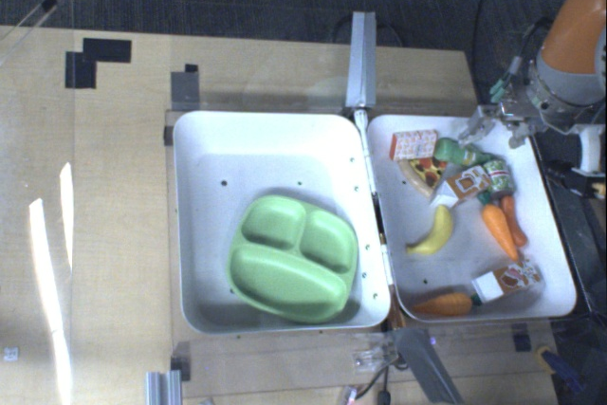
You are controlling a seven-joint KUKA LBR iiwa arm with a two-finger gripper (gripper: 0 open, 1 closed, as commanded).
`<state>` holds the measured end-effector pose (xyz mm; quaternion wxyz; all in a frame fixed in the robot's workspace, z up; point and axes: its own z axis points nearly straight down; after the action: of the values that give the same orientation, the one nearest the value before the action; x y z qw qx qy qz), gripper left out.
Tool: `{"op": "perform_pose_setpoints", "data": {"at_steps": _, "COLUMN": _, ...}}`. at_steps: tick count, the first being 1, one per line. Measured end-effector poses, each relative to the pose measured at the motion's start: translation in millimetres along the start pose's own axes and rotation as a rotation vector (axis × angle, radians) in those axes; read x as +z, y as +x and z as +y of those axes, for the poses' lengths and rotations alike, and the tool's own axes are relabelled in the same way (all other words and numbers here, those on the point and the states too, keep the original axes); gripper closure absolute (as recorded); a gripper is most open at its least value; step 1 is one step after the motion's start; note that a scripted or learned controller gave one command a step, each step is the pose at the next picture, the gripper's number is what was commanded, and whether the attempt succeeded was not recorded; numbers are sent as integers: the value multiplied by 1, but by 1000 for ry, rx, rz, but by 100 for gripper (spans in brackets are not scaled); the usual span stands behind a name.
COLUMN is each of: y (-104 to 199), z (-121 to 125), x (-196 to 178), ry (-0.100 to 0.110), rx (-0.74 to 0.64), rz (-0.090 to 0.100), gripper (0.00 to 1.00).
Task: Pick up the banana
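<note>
Banana point(433, 232): yellow, curved, seemingly unpeeled

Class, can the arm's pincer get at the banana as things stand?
Probably yes: the banana lies on bare floor of the right bin, nothing on top, and the pincer is near that bin's far corner.

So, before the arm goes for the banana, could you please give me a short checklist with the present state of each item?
1. Yellow curved banana lies in the right-hand shallow white bin: ok.
2. Banana's top unobstructed, white floor around most of it: ok.
3. Two-finger metal gripper above the banana: not ok, it sits at the bin's far right corner.
4. Finger opening: cannot tell.
5. Neighbours: the pizza-slice toy sits close to the banana's upper tip, the orange carrot stands apart: ok, with care.
</note>
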<state>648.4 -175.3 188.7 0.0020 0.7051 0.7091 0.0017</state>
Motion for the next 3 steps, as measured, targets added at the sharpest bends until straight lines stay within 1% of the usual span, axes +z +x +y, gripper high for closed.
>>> {"op": "perform_pose_setpoints", "data": {"at_steps": 1, "y": 26, "z": -33, "x": 70, "ry": -19, "rx": -183, "rz": -8, "gripper": 0}}
{"op": "perform_pose_setpoints", "data": {"at_steps": 2, "y": 63, "z": -70, "x": 79, "ry": -56, "rx": -244, "rz": -26, "gripper": 0}}
{"op": "perform_pose_setpoints", "data": {"at_steps": 3, "y": 65, "z": -112, "x": 80, "ry": -64, "rx": -320, "rz": -28, "gripper": 0}}
